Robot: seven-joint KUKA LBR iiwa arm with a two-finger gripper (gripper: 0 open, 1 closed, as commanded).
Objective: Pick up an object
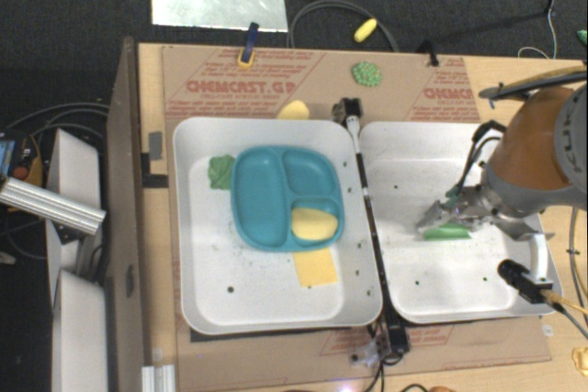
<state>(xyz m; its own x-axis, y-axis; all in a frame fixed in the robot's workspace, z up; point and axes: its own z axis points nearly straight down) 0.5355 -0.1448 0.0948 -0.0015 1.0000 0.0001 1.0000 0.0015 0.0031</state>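
Observation:
In the right bin (413,289) lies a small elongated green object (447,233), near the middle right. My gripper (445,216) hangs low right over it, its metal tips at the object's upper edge. I cannot tell whether the green object is between the tips or just beneath them. The left bin (207,289) holds a teal divided plate (266,193) with a yellow lump (313,223) in its lower right compartment. A flat yellow square (316,268) lies just in front of the plate. A green leafy piece (220,171) sits at the plate's left.
Behind the bins, on the cardboard, sit a yellow piece (294,111) and a round green piece (367,73). A black divider (365,197) runs between the two bins. The arm's orange and grey body (542,151) covers the right bin's far right side.

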